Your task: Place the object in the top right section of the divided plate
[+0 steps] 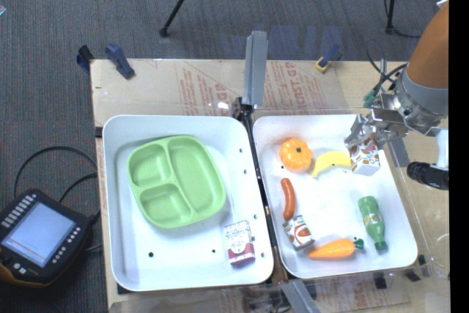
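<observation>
One small carton sits right under my fingers; spread or pinching, cannot tell. Banana just beside, plate-ward. Green divided plate lies well apart, across in other bin.

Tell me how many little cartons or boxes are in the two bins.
3. One carton lies at the left bin's front right corner, one sits beside the carrot in the right bin, and one is under the gripper. None looks hidden.
</observation>
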Action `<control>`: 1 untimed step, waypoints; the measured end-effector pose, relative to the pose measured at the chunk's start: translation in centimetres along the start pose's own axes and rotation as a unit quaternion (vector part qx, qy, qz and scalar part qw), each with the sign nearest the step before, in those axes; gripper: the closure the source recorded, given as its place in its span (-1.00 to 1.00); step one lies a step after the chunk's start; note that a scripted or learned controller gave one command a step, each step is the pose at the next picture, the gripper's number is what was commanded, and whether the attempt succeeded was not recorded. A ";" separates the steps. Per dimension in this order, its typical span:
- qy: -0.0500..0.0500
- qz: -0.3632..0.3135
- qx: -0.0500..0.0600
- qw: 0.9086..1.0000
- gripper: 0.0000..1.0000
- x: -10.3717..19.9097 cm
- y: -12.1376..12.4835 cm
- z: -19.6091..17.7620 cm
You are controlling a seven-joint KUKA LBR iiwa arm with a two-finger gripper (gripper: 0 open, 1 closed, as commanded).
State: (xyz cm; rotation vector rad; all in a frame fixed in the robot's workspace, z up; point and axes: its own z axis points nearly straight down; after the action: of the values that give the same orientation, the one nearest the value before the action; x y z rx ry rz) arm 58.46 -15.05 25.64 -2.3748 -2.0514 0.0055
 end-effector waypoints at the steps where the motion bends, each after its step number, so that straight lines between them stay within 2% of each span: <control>1: 0.000 0.000 0.000 1.000 -1.00 0.0 0.0 0.0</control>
State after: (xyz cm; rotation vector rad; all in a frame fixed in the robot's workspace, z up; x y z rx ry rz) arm 58.46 -15.05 25.66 -2.3748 -2.0515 0.0049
